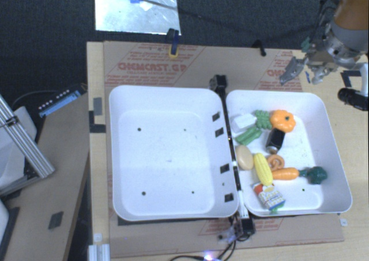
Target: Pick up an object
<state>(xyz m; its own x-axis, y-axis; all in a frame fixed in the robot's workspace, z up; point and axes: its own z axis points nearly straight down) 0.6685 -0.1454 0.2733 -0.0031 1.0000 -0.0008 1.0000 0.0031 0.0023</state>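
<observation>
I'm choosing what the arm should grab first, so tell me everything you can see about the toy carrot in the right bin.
The toy carrot looks like smooth moulded plastic: an orange tapered body with a dark green leafy top. It lies flat and nearly level in the right bin, leaves toward the bin's right wall, tip toward the toy corn cob, which it meets or nearly meets. A small round orange-brown piece sits against its upper side. The gripper is well above, outside the bin.

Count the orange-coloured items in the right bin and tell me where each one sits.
2. The orange pumpkin-like piece lies near the bin's far edge, right of the green items. The carrot lies lower down, between the corn and a dark green piece.
</observation>
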